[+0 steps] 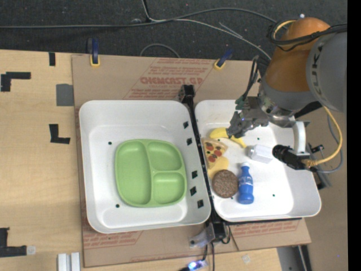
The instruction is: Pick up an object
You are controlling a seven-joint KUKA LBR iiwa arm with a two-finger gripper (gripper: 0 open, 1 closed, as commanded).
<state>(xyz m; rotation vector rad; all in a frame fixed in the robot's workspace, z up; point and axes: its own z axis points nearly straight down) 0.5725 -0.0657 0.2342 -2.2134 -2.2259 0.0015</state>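
The right bin (282,205) holds several small items: a yellow banana (219,134), a pizza slice toy (214,150), a yellow piece (220,163), a brown round cookie (225,183), a blue bottle (245,184) and a small white-grey object (260,152). My gripper (237,127) hangs low over the bin's upper part, its dark fingertips right beside the banana's right end. No object shows between the fingers.
The left bin (96,123) holds a green divided plate (150,172). A black divider (194,145) runs between the bins. Cables (186,19) lie across the dark floor behind the bench, and blue clamps (93,48) pin the cardboard.
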